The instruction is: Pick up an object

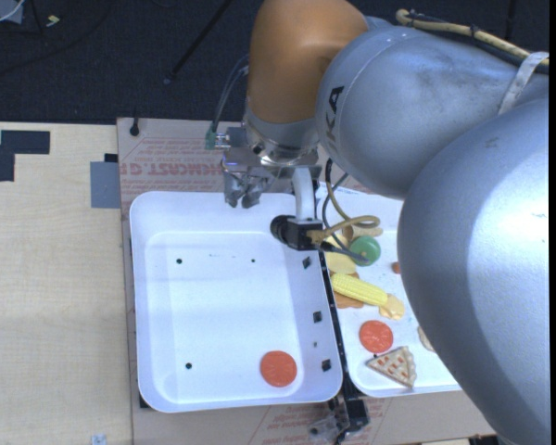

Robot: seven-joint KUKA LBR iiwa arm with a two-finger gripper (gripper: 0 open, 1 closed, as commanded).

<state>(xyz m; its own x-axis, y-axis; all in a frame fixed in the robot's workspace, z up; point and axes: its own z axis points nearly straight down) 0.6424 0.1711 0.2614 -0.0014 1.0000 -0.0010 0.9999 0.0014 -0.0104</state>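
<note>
I see the gripper [244, 193] hovering at the left bin's [157, 248] 12 o'clock rim, fingers pressed together, holding nothing. An orange disc [279, 368] lies at 5 o'clock.

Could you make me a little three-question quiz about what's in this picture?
1. True or false: the orange disc lies in the left bin.
2. Which toy lies nearest the corn cob? A) green ball B) waffle wedge C) orange disc
3. Fill in: the gripper hangs over the left bin's ___ edge.

Key: 1 true; 2 A; 3 far.
</note>
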